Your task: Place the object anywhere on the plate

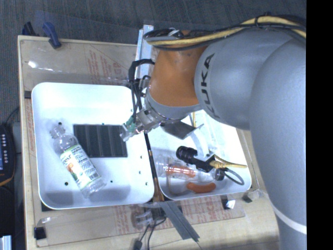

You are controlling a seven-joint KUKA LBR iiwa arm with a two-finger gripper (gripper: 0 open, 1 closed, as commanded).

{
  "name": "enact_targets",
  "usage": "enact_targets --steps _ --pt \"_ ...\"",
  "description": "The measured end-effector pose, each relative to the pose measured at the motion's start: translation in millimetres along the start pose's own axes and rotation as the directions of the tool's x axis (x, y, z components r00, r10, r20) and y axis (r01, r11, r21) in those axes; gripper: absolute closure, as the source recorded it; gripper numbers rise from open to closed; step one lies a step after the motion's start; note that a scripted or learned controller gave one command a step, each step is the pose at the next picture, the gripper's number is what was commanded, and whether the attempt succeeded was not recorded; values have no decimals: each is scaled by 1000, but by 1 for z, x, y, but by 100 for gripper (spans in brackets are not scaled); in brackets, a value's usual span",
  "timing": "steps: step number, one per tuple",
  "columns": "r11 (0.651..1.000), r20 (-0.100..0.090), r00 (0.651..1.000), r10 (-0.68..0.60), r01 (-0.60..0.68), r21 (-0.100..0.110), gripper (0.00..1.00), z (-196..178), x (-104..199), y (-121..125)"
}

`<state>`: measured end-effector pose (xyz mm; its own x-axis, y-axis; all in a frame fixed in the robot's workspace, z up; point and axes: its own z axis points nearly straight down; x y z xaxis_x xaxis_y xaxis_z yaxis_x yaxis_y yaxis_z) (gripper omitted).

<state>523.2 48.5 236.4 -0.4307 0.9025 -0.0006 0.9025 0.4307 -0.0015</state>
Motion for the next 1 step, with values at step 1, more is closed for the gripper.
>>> enact_targets --steps 1 --pt "985 -1 985 175 -175 7 100 76 76 -18"
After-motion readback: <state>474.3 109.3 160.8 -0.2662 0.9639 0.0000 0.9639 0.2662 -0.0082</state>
